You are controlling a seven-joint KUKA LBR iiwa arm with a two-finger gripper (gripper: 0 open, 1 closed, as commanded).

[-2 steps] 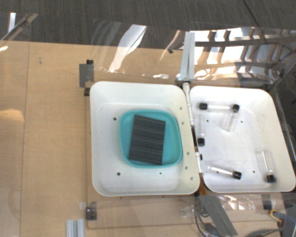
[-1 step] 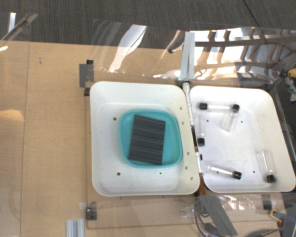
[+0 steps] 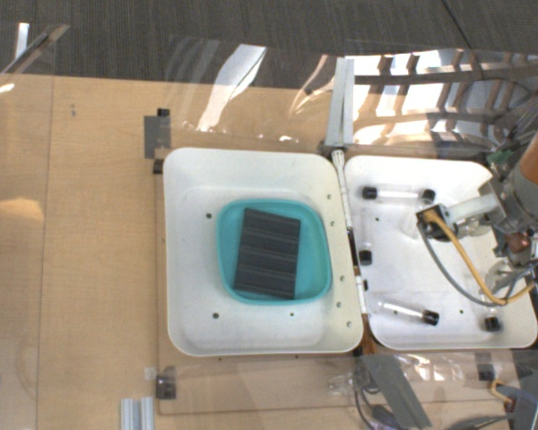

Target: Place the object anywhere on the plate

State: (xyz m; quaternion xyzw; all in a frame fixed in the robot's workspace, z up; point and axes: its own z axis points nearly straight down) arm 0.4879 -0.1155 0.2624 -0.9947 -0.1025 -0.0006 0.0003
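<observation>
As you look down on the bench (image 3: 72,240), you see the dark grey ridged block (image 3: 268,253) lying flat on the teal plate (image 3: 226,258). The plate sits near the middle of the left bin (image 3: 184,312). The block's long sides run from the far edge of the plate toward the near edge, tilted a little. All of it rests inside the plate's rim, with teal showing around every side. Nothing else touches the block.

Over in the right bin (image 3: 457,186), the arm (image 3: 533,164) comes in from the right, its orange band showing at the picture's edge. The gripper (image 3: 513,245) hangs over the right part of that bin, well apart from the plate and the block. You cannot tell from this angle whether the gripper is wide or narrow, since wrist parts and cables crowd around it. You can see no object held in it.

On the floor of the right bin you will find a slim clear tube (image 3: 396,193) near the far wall and a second clear tube (image 3: 410,312) near the front wall, each with dark ends. A small black piece (image 3: 365,257) sits by the wall that the two bins share.
</observation>
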